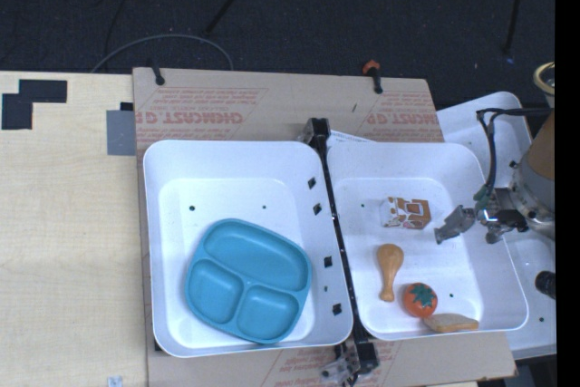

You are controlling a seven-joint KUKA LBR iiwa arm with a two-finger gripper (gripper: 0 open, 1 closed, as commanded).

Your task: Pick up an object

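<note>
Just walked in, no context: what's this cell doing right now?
Pick attempt in progress. The arm reaches in from the right, its end effector over the right bin, with nothing seen between its fingers. That bin holds a small brown-and-white box, a toy drumstick, a tomato-like toy and a tan piece. The left bin holds a blue divided tray.

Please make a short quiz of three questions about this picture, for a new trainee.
1. True or false: the blue divided plate lies in the left bin.
2. Which item in the right bin lies nearest the end effector?
A. the small brown and white box
B. the toy tomato
C. the toy drumstick
3. Fill in: a flat tan piece lies against the toy ____.

Key: 1 true; 2 A; 3 tomato.
</note>
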